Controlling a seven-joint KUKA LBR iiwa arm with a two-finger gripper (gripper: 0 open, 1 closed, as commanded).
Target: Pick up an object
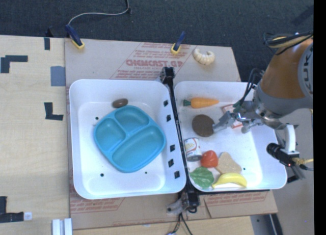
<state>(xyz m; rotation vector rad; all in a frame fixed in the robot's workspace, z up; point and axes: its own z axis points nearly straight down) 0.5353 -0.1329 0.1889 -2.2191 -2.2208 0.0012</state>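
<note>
Camera view from above has the end effector (224, 123) low inside the right white bin (265, 173), its grey fingers pointing toward the bin's middle; whether they are apart or together I cannot tell from here. Just beside the tips lies a dark brown round disc (202, 125), close enough that contact is hard to judge. Beyond it, near the bin's far edge, rests an orange toy carrot with a green top (202, 103). Toward the near edge sit a red toy tomato (209, 158), a tan wedge like a slice of bread (228, 163), a green leafy piece (202, 178) and a yellow toy banana (230, 180), all crowded together. The grey arm with its orange band (285, 76) comes in over the right rim.

In the left white bin (81, 127) a blue sectioned plastic tray (130, 138) lies in the middle, with a small brown oval object (120, 103) near its far edge. On the worktop beyond the bins sits a cream ridged piece (204, 56).
</note>
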